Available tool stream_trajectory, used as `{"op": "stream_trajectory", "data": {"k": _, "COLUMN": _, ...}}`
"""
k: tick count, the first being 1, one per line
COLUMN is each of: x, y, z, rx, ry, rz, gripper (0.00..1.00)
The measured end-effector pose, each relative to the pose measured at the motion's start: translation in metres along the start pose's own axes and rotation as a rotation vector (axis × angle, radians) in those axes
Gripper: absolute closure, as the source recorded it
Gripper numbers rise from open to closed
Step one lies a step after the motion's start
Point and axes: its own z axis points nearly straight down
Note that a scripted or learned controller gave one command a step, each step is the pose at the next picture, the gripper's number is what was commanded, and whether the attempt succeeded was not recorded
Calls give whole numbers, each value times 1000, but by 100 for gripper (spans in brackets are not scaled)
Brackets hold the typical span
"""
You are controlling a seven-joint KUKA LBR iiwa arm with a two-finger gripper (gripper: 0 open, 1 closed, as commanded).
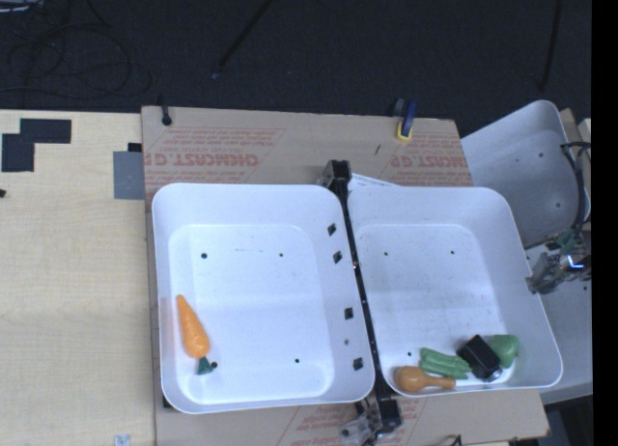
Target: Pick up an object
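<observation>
An orange toy carrot (191,327) with a small green top lies near the front left corner of the left bin (246,205). In the front right corner of the right bin (425,205) several toys huddle together: a green pod-like piece (443,364), a black block (479,356), a green lump (505,347) and a tan pear-shaped piece (422,379). My gripper (550,272) shows as a small metallic shape at the view's right edge, just outside the right bin's right rim and well above the toy cluster. Nothing is seen held in it.
A black divider strip (350,280) runs between the two bins. A pale grey panel (517,164) rises behind the right bin's far right corner. The bins rest on a cardboard sheet (290,145) that carries a yellow-and-blue clamp (406,122); wooden bench top (68,280) lies to the left.
</observation>
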Motion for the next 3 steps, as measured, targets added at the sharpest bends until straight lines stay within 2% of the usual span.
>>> {"op": "stream_trajectory", "data": {"k": 1, "x": -1, "y": 0, "z": -57, "rx": -10, "ry": -4, "rz": -2, "gripper": 100}}
{"op": "stream_trajectory", "data": {"k": 2, "x": -1, "y": 0, "z": -81, "rx": -9, "ry": -3, "rz": -2, "gripper": 100}}
{"op": "stream_trajectory", "data": {"k": 3, "x": 0, "y": 0, "z": 0, "rx": 1, "ry": 1, "rz": 0, "gripper": 100}}
